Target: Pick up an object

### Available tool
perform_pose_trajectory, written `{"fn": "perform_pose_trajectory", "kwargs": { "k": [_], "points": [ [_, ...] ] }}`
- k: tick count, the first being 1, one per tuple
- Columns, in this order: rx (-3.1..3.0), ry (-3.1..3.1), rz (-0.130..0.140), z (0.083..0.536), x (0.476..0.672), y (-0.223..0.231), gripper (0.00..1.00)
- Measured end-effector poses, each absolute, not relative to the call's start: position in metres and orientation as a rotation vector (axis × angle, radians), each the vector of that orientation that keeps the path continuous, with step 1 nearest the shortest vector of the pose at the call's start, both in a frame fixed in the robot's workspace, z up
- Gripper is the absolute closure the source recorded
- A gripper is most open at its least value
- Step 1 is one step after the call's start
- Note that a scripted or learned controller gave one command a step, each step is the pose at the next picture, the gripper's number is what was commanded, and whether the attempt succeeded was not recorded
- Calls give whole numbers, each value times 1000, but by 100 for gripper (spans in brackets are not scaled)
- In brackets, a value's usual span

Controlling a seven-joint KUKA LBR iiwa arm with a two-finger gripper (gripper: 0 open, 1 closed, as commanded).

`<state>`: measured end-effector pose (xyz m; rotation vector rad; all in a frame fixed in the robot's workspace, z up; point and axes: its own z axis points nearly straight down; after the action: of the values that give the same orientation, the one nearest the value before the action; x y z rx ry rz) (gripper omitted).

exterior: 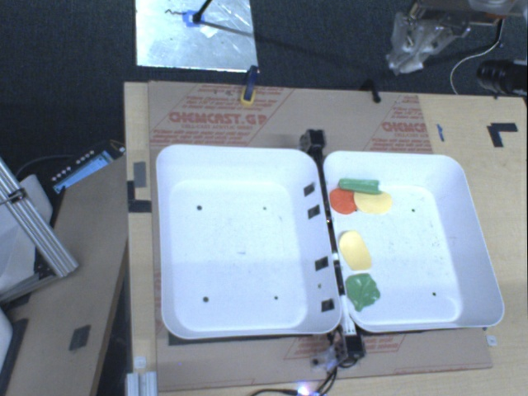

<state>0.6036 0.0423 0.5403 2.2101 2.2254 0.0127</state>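
Note:
Five small objects lie along the left side of the right bin (462, 221). A green elongated piece (358, 186) rests at the top, with a red-orange disc (341, 201) and a yellow disc (375, 203) just below it. Further down are a pale yellow oval (355, 250) and a green leafy piece (361, 290) near the front corner. My gripper (408, 52) hangs high at the upper right, beyond the bench's far edge, well away from both bins and from every object. Nothing is seen in it.
The left bin (177, 221) adjoins the right one, joined by black clips (318, 213) along the shared wall. A shiny metal sheet (195, 19) lies on the dark floor beyond the bench. A yellow clamp (247, 93) sits at the cardboard's far edge. Cables run at the top right.

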Motion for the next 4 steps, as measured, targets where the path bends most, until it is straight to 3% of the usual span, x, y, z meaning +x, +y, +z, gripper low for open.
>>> {"fn": "perform_pose_trajectory", "kwargs": {
  "k": [1, 2, 3, 4],
  "points": [
    [2216, 2239, -13, 402, 576, 113, 100],
    [2209, 2222, 25, 545, 523, 100, 100],
    [2230, 2205, 1, 535, 531, -31, 100],
    [2213, 2227, 6, 536, 485, 3, 100]
  ]
}}
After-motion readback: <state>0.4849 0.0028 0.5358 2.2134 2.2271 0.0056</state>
